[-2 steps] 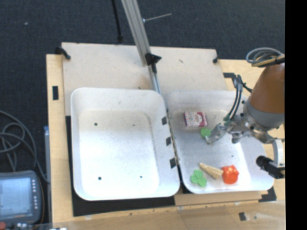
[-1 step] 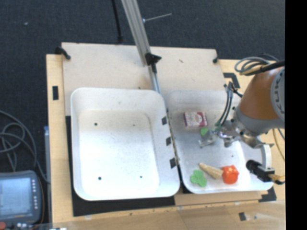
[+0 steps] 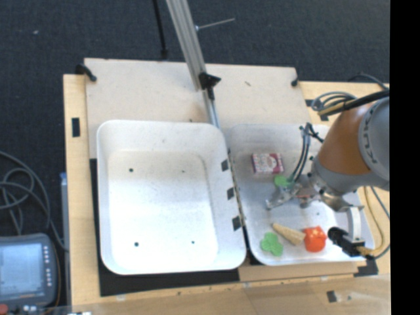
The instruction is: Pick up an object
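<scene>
The right bin point(image 3: 252, 136) holds several small things. A pink box point(image 3: 267, 163) lies near its middle. Along its front edge lie a green piece point(image 3: 271, 244), a tan cone point(image 3: 288, 233) and an orange-red piece point(image 3: 315, 239). My gripper point(image 3: 281, 197) hangs low over the middle of this bin, in front of the pink box and behind the tan cone. A small green object point(image 3: 281, 181) sits right at the gripper's far side; whether it touches the gripper is unclear.
The left bin point(image 3: 111, 176) lies beside the right one, with only small dark specks on its floor. A slanted metal pole point(image 3: 190, 44) rises from the back, between the bins. The arm's orange band point(image 3: 344, 146) covers the right bin's right side.
</scene>
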Motion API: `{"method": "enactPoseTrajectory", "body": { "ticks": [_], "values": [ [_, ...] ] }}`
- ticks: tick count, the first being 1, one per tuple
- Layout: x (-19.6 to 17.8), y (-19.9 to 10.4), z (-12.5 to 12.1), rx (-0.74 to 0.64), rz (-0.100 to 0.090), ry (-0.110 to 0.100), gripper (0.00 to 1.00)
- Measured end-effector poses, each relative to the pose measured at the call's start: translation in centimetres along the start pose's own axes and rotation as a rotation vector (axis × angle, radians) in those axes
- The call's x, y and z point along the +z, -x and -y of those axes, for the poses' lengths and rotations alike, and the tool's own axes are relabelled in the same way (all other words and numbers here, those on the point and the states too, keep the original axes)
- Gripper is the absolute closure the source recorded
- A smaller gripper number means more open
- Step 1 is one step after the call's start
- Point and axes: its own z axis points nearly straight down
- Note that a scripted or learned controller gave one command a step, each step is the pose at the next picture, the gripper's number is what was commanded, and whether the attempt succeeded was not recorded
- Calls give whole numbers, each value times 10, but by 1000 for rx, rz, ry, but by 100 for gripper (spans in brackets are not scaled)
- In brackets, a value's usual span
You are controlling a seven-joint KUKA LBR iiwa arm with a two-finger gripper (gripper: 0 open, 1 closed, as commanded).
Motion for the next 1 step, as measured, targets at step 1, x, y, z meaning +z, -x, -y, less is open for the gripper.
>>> {"method": "enactPoseTrajectory", "body": {
  "ticks": [1],
  "values": [
    [-13, 0, -2, 6, -2, 7, 100]
  ]
}}
